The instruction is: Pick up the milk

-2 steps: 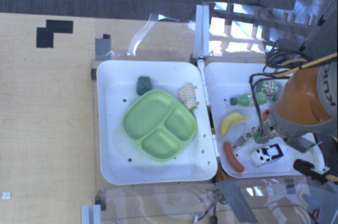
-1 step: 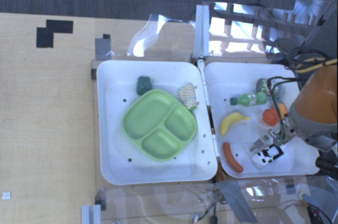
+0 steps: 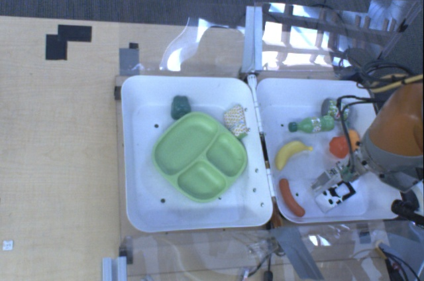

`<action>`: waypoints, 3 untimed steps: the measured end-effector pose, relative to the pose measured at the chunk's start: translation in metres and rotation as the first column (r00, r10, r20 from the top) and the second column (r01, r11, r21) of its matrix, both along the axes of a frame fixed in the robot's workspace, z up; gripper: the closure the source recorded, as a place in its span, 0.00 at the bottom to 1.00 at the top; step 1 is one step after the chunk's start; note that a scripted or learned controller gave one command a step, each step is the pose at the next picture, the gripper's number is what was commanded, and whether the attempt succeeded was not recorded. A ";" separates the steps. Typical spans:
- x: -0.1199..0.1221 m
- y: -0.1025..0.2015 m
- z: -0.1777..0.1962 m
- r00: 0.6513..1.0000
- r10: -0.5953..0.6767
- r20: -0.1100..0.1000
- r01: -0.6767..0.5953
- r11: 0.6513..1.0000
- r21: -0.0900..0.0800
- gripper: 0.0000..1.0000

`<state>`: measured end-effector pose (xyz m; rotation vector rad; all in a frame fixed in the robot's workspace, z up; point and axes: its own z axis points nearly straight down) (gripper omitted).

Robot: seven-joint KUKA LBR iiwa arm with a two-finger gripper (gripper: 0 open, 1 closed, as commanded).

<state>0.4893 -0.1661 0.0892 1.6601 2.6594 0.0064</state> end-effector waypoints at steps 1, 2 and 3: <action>0.004 0.000 0.013 1.000 0.001 0.012 -0.001 1.000 -0.003 1.00; -0.001 -0.036 0.021 0.994 0.108 -0.001 -0.108 0.994 -0.003 1.00; -0.001 -0.036 0.021 0.994 0.107 -0.002 -0.107 0.994 -0.003 0.00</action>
